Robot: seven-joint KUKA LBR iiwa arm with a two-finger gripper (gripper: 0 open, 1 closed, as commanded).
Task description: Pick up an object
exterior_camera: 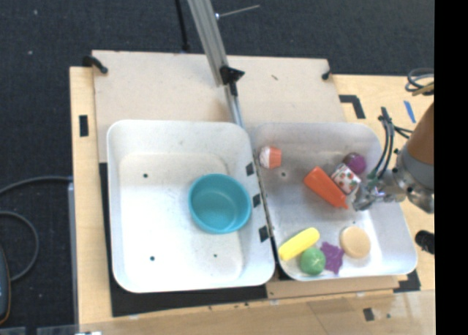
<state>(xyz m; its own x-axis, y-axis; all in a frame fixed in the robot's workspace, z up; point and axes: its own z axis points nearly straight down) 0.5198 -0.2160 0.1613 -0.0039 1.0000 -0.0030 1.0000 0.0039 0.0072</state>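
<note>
Green ball point(312, 260), smooth & round, sits nearest, at the near edge of the right bin point(387, 257), touching a yellow oblong point(299, 243) w/ a glossy plastic look that lies tilted just left of it. Right of the ball is a purple lump point(333, 256), irregular shape, and beside that a pale tan disc point(355, 241), flat & matte. Mid-bin lies an orange wedge point(325, 186), carrot-like, tapering toward the right-near end, touching a small white block point(346, 178) w/ red-ish print. Just far of the block is a purple ball point(355, 162). Toward the bin's far-left corner stands a small orange-and-white cylinder point(270, 156), apart from the rest. Gripper point(363, 200) hangs over the bin's right part, tip just beside the wedge's end and the block; can't tell its state, and nothing is visibly held. Grey arm w/ orange band comes in from the right. Left bin point(131, 151), shallow white plastic w/ rounded corners & faint speckling, holds a teal bowl point(219, 203), round, smooth, upright, near its right side. Both bins sit side by side on a pale wood-tone bench point(168, 81) w/ black corner marks. Ribbed metal pole point(205, 23) slants from the far side down to the gap between bins. Floor around is dark carpet point(73, 12); cables loop at left.
</note>
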